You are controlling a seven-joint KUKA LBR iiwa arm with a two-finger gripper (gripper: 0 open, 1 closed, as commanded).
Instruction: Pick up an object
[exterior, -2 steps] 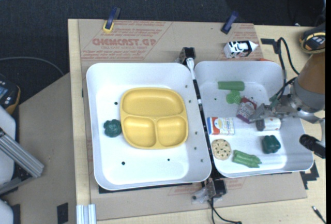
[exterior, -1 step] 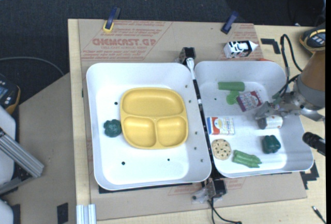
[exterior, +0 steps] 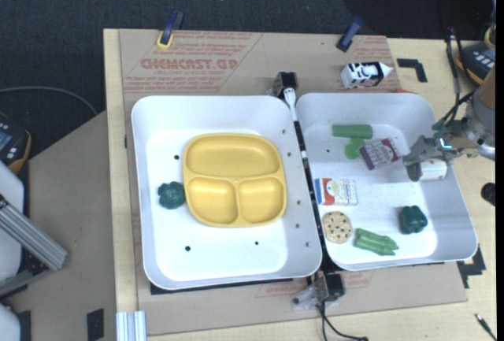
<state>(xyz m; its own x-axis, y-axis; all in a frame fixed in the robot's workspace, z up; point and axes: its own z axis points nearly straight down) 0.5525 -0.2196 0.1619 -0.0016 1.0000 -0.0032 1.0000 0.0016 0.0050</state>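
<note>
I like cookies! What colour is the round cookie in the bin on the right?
The cookie is tan with dark spots, seen in the camera view.

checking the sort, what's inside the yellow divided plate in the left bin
All three compartments of the yellow plate look bare. The dark green toy lies outside it, at its left edge. Whatever is beneath the plate is covered.
</note>
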